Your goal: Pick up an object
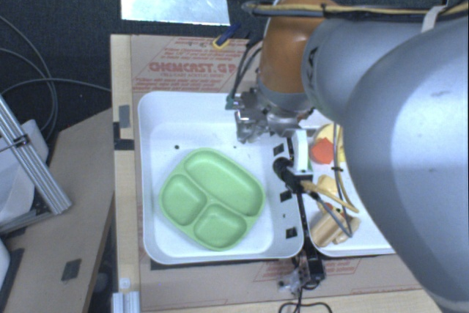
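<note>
A grey robot arm with an orange band reaches in from the right over a worktop carrying two shallow white bins side by side, its gripper hanging above the far right corner of the left bin, near the wall shared with the right bin. A green divided plate with three compartments lies flat on the floor of the left bin, toward its near edge and roughly centred between its side walls; it sits nearer the camera than the gripper and to its left, apart from it, with bare white bin floor between them. How the fingers stand cannot be told, since the wrist and cabling hide them from above, and nothing can be seen in their hold. In the right bin, partly covered by the arm, an orange object lies beside a yellow one, with a tan piece toward the near edge. Brown cardboard with red lettering lies under the bins at the worktop's far edge.
</note>
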Motion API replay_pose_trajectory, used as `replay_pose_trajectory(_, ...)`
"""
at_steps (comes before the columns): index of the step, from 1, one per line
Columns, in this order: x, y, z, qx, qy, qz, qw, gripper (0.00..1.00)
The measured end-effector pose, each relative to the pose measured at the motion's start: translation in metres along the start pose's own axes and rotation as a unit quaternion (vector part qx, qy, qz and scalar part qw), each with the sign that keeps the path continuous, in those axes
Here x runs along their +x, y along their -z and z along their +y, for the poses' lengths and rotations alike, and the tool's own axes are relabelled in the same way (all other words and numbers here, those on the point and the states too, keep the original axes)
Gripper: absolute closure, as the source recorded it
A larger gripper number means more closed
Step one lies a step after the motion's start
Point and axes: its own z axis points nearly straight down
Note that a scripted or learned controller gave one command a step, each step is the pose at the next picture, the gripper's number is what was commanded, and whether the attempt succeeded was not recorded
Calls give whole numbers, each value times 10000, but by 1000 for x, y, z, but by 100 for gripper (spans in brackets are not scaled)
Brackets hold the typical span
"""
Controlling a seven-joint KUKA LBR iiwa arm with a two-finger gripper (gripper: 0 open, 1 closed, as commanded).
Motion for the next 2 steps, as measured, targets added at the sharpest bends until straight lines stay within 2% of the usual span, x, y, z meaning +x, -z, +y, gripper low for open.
replay_pose_trajectory(1,55,-50,-35,30,9,0,10000,100)
replay_pose_trajectory(2,26,28,38,-67,-21,-9,10000,100)
